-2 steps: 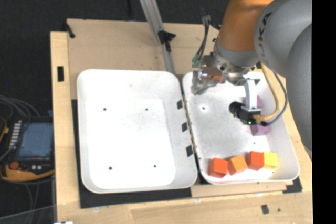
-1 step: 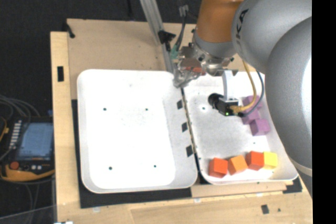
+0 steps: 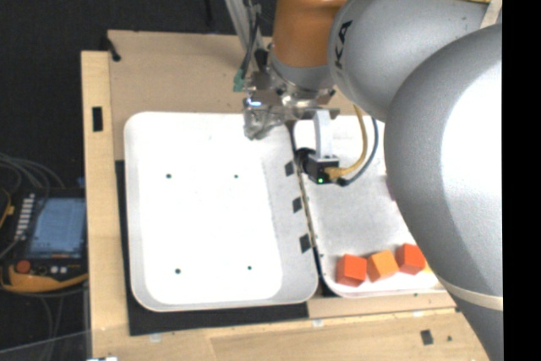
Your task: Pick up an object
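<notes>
Blocks [image 3: 380,265], three of them in orange and red, lie in a row at the near end of the right bin [image 3: 355,224], touching each other, the row running left to right. You see the hand [image 3: 262,118] at the far edge, about over the wall between the two bins, well apart from them. So the blocks lie toward the near right from the hand. Whether it is clenched or released, I cannot tell. The left bin [image 3: 203,216] holds nothing to take.
</notes>
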{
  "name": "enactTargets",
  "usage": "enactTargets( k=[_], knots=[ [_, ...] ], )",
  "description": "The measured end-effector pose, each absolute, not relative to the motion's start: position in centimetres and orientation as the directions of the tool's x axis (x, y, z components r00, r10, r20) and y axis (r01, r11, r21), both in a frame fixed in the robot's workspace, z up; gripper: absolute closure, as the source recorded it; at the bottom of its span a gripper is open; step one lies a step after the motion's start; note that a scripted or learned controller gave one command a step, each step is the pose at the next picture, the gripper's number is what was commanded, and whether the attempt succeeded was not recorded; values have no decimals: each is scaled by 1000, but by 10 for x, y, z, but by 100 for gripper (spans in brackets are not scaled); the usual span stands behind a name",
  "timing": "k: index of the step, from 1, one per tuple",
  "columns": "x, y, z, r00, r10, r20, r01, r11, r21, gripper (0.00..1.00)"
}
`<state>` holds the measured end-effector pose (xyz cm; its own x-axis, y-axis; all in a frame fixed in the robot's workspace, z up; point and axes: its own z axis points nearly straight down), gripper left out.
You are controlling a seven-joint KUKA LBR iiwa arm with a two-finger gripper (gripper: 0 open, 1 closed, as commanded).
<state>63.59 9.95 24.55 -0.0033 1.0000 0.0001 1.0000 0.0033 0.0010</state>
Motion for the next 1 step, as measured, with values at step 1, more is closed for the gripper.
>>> enactTargets(
  k=[1],
  knots=[
    [636, 98, 246, -5, 1000, -3, 1000, 5, 1, 0]
  ],
)
